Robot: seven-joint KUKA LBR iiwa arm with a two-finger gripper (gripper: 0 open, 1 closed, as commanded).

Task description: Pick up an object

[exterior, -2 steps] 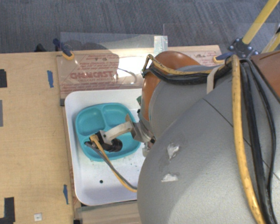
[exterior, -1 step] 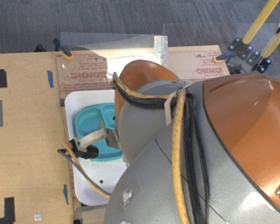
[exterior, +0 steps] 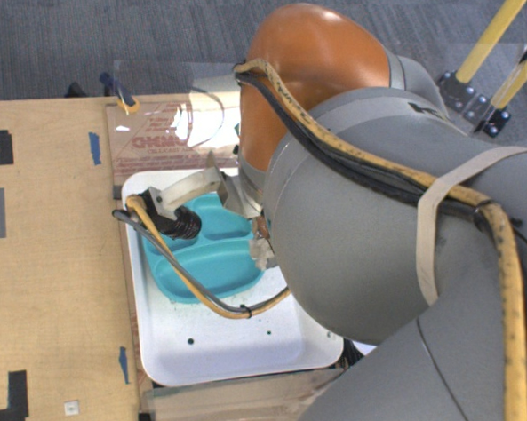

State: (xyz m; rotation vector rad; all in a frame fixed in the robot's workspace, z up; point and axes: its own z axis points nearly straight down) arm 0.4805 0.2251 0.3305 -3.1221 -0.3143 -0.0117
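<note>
A teal divided plate [exterior: 215, 257] lies in the upper part of the white bin [exterior: 219, 355]. The grey arm with its orange band [exterior: 312, 60] reaches in from the right and covers much of the bin. The wrist end with a black fitting [exterior: 180, 224] and a white bracket [exterior: 187, 190] hangs over the plate's top left edge. The gripper's fingertips are hidden behind the arm and cabling. A yellow-black cable [exterior: 192, 285] loops across the plate.
A clear plastic sheet with red print [exterior: 165, 135] lies just beyond the bin. Bare wooden bench [exterior: 49, 263] with black markers spreads to the left. The arm's body hides the bin on the right.
</note>
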